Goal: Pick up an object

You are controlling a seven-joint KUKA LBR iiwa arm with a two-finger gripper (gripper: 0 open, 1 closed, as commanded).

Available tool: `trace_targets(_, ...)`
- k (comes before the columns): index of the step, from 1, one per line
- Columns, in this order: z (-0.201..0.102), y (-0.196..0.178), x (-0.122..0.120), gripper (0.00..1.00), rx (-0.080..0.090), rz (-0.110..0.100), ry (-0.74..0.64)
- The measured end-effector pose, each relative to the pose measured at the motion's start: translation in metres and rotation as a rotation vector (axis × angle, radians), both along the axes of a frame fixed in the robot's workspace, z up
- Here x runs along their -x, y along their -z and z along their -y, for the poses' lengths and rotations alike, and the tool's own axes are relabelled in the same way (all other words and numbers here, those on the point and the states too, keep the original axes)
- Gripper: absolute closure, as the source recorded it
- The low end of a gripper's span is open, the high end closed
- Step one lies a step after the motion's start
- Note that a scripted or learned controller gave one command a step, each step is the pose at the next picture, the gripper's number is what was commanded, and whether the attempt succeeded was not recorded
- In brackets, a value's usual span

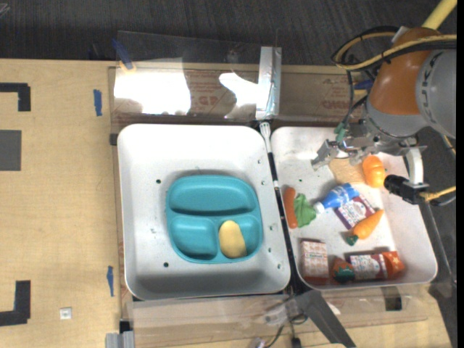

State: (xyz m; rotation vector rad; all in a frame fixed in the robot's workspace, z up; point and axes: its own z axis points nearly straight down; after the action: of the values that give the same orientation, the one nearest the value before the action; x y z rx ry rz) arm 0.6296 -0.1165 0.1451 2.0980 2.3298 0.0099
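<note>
My gripper [330, 147] hangs over the upper part of the right bin [428, 267], its two fingers apart and nothing between them. Just right of it lie a tan bread-like piece [346, 170] and an orange ball [374, 171]. Lower in the bin are a carrot [289, 205] with a green piece [304, 211], a blue-and-white bottle [338, 196], a purple packet [355, 212], an orange carrot-shaped toy [366, 225], a red-and-white box [313, 258] and a red packet [368, 264]. In the left bin [138, 158], a teal divided plate [210, 194] holds a yellow lemon-like object [232, 238].
The grey arm with its orange band [399, 85] and yellow and black cables reaches in from the upper right. A clear plastic panel [196, 85] stands behind the left bin. The wooden bench [51, 194] stretches to the left.
</note>
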Motion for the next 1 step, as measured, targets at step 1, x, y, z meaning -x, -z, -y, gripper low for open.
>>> trace_targets(1,0.0356,0.0529,0.0205,0.0,0.004,0.006,-0.035)
